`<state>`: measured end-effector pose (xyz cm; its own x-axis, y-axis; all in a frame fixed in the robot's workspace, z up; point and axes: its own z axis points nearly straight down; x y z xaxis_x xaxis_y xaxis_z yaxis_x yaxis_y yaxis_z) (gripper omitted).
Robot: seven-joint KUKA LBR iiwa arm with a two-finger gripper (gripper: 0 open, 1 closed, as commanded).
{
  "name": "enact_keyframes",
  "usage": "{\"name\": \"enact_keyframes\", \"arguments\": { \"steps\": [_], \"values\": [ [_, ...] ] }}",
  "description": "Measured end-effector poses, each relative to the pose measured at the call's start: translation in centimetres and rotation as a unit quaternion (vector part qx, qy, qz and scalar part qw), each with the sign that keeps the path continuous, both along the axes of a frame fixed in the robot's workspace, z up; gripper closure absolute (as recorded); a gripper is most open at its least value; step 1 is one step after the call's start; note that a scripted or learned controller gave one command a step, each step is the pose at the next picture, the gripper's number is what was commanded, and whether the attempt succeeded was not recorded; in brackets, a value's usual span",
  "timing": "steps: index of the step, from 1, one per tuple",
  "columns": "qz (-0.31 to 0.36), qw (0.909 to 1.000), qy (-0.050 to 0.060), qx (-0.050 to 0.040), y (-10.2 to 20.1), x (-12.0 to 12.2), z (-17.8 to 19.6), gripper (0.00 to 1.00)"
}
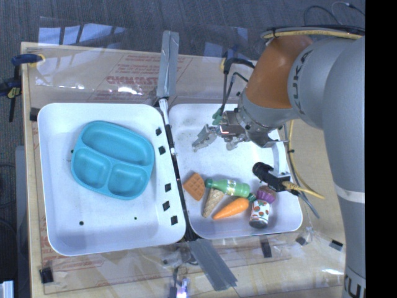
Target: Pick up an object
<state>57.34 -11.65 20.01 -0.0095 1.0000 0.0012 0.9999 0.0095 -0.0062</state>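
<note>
Centrally, the claw [208, 135] hangs spread and unladen over bare floor in the right bin [186, 120]. Targets cluster at lower right: waffle [194, 186], bottle [229, 187], carrot [228, 208], can [260, 213]. Best descend on the isolated waffle, fingers straddling it.

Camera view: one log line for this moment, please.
gripper: above right bin, nothing held | carrot, can: in bin | blue tray: left bin
</note>
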Motion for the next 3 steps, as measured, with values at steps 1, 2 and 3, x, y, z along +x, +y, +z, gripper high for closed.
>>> {"name": "enact_keyframes", "arguments": {
  "steps": [1,2,3],
  "values": [
    [0.087,0.9962,0.000,0.0010,-2.7,-9.8,-10.4,0.00],
    [0.144,0.9896,-0.004,-0.0084,-0.3,-6.4,-10.6,0.00],
    [0.150,0.9887,-0.004,-0.0056,0.2,-6.2,-9.6,1.00]
  ]
}}
